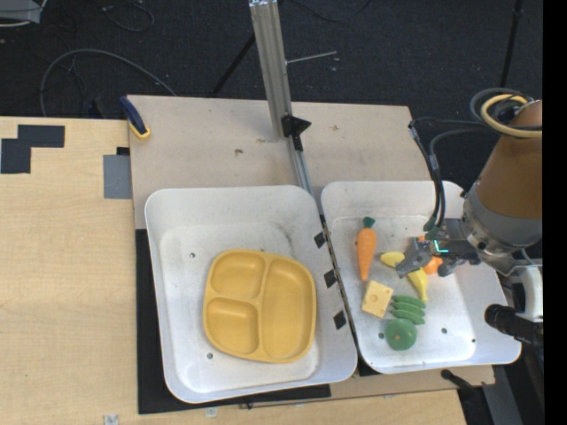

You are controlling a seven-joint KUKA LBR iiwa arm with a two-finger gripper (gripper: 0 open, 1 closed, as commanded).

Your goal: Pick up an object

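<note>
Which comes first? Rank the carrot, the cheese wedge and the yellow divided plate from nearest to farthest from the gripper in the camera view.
1. Carrot, in the right bin, just left of the gripper.
2. Cheese wedge, right bin, lower left of the gripper; only slightly farther.
3. Yellow divided plate, in the left bin, clearly farthest.

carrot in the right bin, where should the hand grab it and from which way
Grip the carrot across its thick orange middle, coming from above. It lies lengthwise with its green top toward the bin's far side, its long flanks look bare, and the cheese wedge sits just beyond its tip, so closing across the width looks safest.
</note>
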